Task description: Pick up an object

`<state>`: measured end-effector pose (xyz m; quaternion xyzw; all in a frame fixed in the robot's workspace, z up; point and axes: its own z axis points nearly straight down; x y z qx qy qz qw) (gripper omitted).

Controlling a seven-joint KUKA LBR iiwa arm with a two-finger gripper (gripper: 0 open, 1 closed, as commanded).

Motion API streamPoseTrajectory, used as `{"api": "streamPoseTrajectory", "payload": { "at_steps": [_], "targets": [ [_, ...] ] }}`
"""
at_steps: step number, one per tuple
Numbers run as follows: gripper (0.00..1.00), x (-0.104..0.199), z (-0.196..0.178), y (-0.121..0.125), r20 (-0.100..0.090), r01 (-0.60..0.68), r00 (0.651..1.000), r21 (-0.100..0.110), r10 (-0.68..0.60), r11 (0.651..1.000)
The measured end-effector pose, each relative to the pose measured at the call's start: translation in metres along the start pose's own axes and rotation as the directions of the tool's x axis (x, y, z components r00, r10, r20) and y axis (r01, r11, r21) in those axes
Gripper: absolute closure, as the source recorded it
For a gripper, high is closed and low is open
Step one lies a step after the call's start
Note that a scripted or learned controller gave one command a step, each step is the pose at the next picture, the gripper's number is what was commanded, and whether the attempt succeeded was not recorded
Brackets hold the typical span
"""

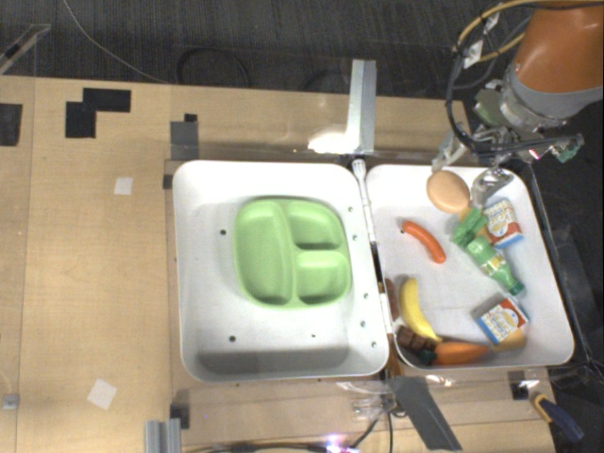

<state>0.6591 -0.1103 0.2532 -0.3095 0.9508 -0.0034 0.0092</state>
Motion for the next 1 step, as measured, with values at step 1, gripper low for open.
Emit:
{"api": "streamPoseTrajectory", "payload": {
  "at_steps": [1],
  "targets": [
    [0.00,0.0003,0.0049,0.0020,-0.005,0.001,1.000,-0.007,-0.001,1.000]
  ]
}}
